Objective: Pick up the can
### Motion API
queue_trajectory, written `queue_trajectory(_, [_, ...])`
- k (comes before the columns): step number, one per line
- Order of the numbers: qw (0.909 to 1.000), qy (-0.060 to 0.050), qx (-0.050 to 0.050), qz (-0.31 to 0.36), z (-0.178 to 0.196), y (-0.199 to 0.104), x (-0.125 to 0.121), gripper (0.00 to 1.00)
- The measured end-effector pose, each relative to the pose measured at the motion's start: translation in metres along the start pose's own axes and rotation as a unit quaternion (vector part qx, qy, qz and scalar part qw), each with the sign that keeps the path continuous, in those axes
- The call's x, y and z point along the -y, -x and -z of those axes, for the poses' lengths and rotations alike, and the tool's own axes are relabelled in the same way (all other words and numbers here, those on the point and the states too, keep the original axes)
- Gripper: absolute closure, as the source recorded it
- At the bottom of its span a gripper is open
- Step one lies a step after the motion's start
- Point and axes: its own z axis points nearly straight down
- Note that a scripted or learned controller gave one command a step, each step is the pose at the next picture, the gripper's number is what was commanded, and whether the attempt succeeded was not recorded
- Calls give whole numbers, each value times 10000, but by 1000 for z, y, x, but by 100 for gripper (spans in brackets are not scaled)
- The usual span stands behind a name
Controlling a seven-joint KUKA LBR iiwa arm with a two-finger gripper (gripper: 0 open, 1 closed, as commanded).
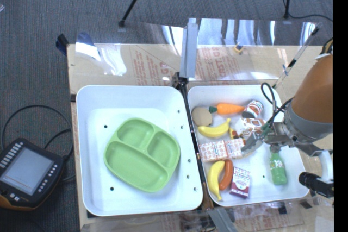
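Red-white can (pixel 253 109), two bananas (pixel 214 129)

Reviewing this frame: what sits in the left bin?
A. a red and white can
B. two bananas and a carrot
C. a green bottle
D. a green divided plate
D. The green divided plate lies alone in the left bin, while the bananas, carrot, green bottle and can are all in the right bin.
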Motion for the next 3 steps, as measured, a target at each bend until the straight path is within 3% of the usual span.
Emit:
queue_trajectory(1, [9874,9,8,-1579,73,-77,-72,0])
queue_trajectory(2, [9680,15,12,-2508,244,-70,-83,0])
queue_trajectory(3, [9415,7,8,-3370,244,22,-121,0])
